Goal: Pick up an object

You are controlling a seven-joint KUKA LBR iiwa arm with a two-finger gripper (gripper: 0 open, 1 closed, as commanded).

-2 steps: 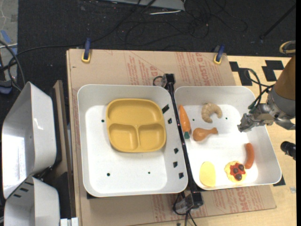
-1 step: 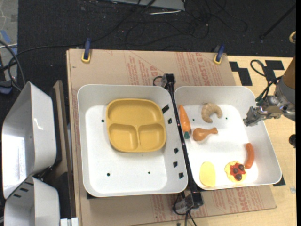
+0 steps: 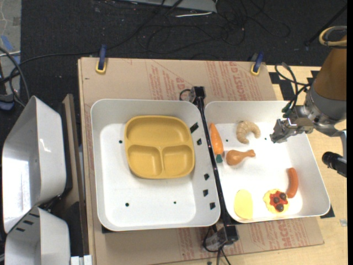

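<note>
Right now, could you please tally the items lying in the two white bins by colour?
Yellow: 3, the compartment plate, the pale oval slice, the small disc with dark red toppings
Orange: 2, the carrot, the sausage
Tan or brown: 2, the curved croissant, the drumstick
Total: 7

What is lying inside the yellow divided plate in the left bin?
The yellow plate in the left bin shows three bare compartments with nothing in them. The bin floor under the plate is covered.

- tabletop [image 3: 149, 76]: brown board, red print
- left white bin [image 3: 105, 164] and right white bin [image 3: 314, 173] sit side by side, touching mid-board
- two yellow clamps [image 3: 101, 65] on far edge
</note>
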